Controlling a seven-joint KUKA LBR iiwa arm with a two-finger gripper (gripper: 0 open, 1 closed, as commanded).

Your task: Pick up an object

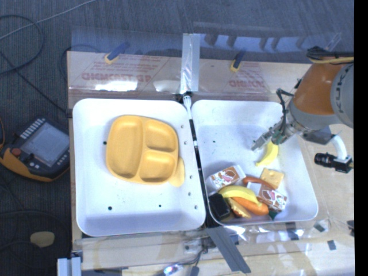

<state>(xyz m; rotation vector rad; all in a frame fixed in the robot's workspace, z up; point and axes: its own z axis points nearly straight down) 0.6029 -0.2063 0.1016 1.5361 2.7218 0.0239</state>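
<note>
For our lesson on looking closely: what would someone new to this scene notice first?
The big yellow tray in the left bin stands out most. Next, the pile of toy food in the right bin's near corner. Above the pile, the hand hangs with a small banana at its tip.

The robot's arm (322, 99) was a rounded grey casing with a broad glossy orange band above the wrist. Thin dark cables ran along its upper side. Its slim metal two-finger gripper (270, 138) was grey, with small greenish parts near the base.
</note>
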